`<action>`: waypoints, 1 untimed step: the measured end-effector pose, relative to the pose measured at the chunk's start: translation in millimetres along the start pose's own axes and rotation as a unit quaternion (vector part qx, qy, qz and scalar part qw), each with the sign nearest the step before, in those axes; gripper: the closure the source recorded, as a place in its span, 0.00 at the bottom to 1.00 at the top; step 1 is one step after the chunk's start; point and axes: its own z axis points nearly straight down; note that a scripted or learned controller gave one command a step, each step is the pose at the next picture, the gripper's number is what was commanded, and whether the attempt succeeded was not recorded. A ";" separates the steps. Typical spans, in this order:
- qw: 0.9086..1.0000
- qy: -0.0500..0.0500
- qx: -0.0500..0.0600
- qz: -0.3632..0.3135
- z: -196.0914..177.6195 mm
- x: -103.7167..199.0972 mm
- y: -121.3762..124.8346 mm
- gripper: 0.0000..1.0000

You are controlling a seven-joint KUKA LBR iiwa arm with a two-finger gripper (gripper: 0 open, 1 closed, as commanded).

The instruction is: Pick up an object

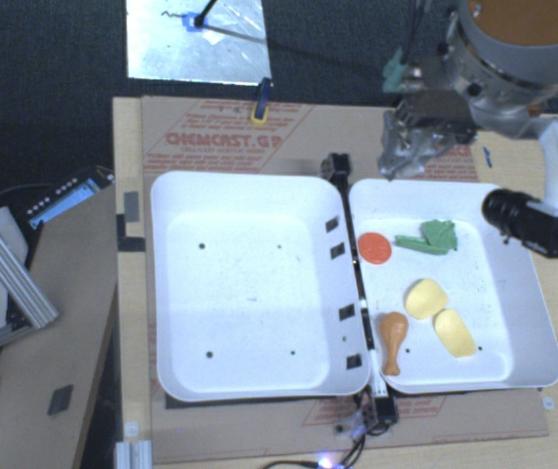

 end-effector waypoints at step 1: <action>1.000 -0.001 0.006 -0.004 98.8 106.9 -0.9 1.00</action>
